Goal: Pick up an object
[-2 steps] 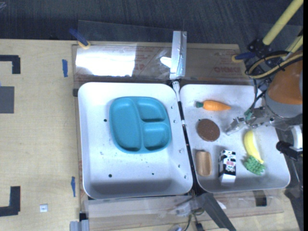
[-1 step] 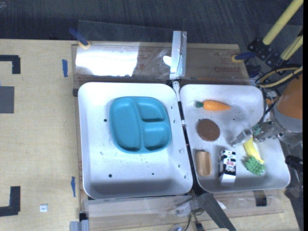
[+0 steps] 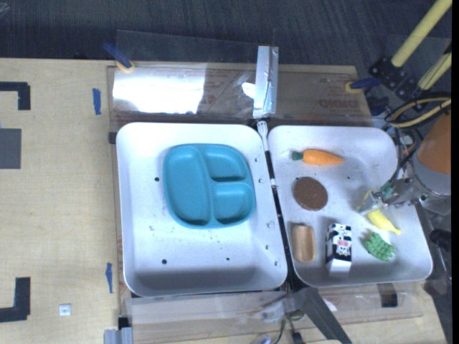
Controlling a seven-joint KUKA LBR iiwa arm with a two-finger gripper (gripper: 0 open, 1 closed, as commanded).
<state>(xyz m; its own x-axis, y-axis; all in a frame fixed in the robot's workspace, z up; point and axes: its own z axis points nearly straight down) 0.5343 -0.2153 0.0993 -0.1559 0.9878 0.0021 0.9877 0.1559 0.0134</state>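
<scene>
Reaching in from the right, the gripper hangs low in the right bin, just above the yellow banana, likely going for it; I cannot tell how wide its jaws are or if they hold anything

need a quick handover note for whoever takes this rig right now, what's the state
Gripper: low over the right bin, at its right side, just above the yellow banana toy. Whether its fingers are open or shut can't be made out; nothing is seen held.

Right bin: carrot at the top, brown round disc in the middle, bread roll and cow-print milk carton along the front, green leafy toy front right.

Left bin: blue divided plate.

Done: no pick confirmed. Left: grasp an object, likely the banana, and lift it.
</scene>
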